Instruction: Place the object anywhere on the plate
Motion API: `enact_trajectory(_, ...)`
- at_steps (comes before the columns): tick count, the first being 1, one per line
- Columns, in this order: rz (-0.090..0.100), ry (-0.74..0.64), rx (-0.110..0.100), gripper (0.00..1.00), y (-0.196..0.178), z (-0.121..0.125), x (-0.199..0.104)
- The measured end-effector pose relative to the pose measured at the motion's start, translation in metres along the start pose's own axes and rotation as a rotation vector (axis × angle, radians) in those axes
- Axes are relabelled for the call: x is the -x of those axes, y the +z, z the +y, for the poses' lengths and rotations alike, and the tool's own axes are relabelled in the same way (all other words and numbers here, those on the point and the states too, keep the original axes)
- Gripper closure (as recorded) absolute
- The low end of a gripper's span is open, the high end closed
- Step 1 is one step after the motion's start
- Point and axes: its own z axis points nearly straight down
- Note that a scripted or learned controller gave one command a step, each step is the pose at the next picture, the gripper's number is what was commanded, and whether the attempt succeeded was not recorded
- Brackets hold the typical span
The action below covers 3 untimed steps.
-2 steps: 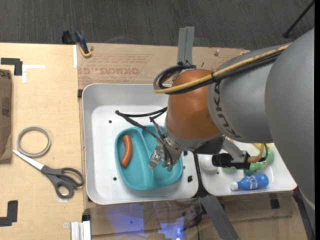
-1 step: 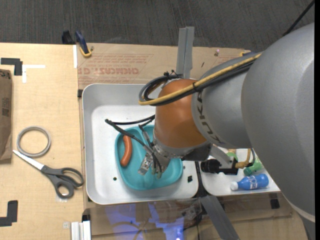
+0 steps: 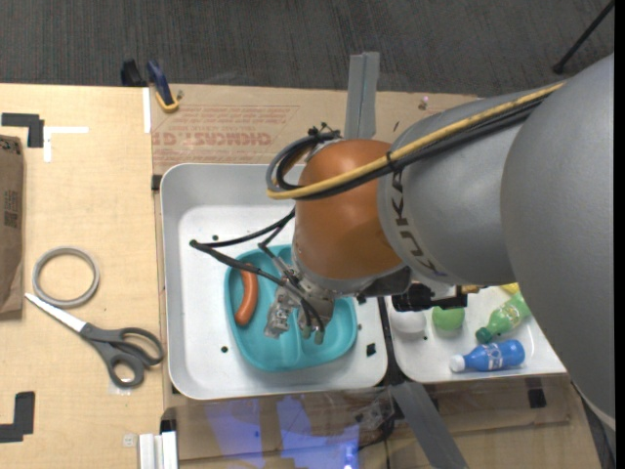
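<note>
A teal plate lies in the left white bin, toward its front. On the plate's left part rests an orange sausage-shaped object. My gripper hangs over the middle of the plate, just right of the orange object, its metal fingers pointing down at the plate. The orange wrist band and grey arm cover the back of the plate and much of the bin.
The right bin holds a green ball, a green-yellow bottle and a blue bottle. Scissors and a tape roll lie on the bench left of the bins.
</note>
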Motion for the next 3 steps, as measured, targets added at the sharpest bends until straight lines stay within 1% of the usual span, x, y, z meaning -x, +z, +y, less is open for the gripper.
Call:
enact_trajectory(1,0.001,-0.126,0.0,1.0,0.041,-0.037,0.011)
enact_trajectory(2,-0.002,-0.434,0.002,1.0,-0.013,-0.032,0.011)
enact_trajectory(3,0.0,-0.392,0.002,1.0,-0.001,-0.023,0.015)
